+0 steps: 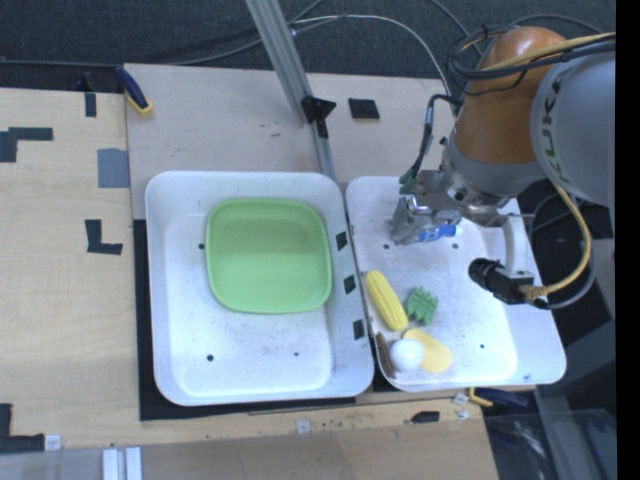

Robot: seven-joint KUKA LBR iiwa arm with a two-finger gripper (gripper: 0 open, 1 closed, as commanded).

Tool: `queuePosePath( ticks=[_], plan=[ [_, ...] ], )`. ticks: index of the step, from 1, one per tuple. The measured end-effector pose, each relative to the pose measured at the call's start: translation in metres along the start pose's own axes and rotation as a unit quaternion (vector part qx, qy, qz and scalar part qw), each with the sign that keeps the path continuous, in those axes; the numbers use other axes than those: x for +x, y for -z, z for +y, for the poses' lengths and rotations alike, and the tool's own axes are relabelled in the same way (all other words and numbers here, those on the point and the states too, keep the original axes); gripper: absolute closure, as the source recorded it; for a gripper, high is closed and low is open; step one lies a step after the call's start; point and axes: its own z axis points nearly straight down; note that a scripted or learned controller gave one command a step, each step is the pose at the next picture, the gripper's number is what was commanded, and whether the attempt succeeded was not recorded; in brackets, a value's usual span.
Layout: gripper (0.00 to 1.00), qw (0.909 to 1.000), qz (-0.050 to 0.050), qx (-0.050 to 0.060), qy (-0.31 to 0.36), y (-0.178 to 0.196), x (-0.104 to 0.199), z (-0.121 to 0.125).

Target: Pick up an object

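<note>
Two white bins sit side by side on your tabletop [60, 268], and the jaws [408, 223] are down over the far part of the right bin [500, 353]. You can see a small blue-and-white object [438, 232] just beside the jaws, touching or nearly touching them on the arm side; whether it sits between the jaws I cannot tell, nor whether they are apart or together. Nearer the camera than the jaws, in the same bin, lie a yellow corn cob [385, 300] along the bin's left wall, a green leafy toy [421, 306] just beside it, and a white egg [407, 353] touching a yellow piece [432, 351] at the near corner. Well to the jaws' left in the view, the left bin [180, 368] holds a green square plate [268, 256], lying flat.
</note>
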Motion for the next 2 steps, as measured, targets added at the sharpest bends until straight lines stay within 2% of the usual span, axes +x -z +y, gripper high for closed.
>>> queuePosePath(
  ticks=[1,2],
  plan=[
    [1.0,1.0,0.0,0.001,0.0,-0.016,0.052,-0.011],
    [1.0,1.0,0.0,0.001,0.0,-0.014,0.098,-0.022]
  ],
)
